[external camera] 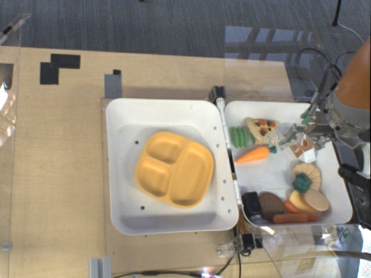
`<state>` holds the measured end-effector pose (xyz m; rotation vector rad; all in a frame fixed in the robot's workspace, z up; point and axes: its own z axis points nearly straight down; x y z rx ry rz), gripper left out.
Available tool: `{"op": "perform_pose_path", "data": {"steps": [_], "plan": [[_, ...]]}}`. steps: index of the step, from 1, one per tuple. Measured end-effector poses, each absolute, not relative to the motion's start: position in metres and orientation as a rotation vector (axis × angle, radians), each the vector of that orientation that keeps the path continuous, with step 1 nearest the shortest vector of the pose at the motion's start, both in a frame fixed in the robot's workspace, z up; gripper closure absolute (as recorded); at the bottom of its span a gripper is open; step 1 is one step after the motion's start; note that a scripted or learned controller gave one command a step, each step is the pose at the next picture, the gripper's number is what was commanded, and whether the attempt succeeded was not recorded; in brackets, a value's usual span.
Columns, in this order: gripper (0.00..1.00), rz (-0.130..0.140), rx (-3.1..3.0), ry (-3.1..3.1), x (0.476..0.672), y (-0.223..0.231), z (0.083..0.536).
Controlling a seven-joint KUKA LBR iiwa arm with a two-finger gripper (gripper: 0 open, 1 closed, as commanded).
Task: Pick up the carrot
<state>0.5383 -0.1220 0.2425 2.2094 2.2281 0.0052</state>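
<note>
Two white bins side by side on counter (58, 172). Near right: sausage (290, 218), brown piece (270, 204). Left bin (124, 213): yellow divided tray (174, 169). Right bin (342, 210), mid-left: carrot (253, 154), lying flat, untouched. Beyond it: green piece (239, 136), pizza slice (262, 129). Gripper (297, 133) right of carrot, apart, fingers spread, grasping nothing.

Smooth plastic carrot (253, 154), wooden bench (58, 172)

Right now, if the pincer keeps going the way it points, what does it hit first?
The pincer points leftward across the right bin. First in line looks like the pizza slice, then the carrot slightly lower; its height is unclear.
</note>
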Motion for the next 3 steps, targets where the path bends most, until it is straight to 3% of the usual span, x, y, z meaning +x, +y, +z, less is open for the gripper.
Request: {"op": "perform_pose_path", "data": {"steps": [1, 2, 3], "plan": [[0.0, 0.014, 2.119, 2.303, 0.543, -0.082, 0.09], [0.0, 0.011, 2.324, 2.103, 0.591, -0.086, 0.088], [0.0, 0.009, 2.571, 1.809, 0.627, -0.146, 0.086]]}}
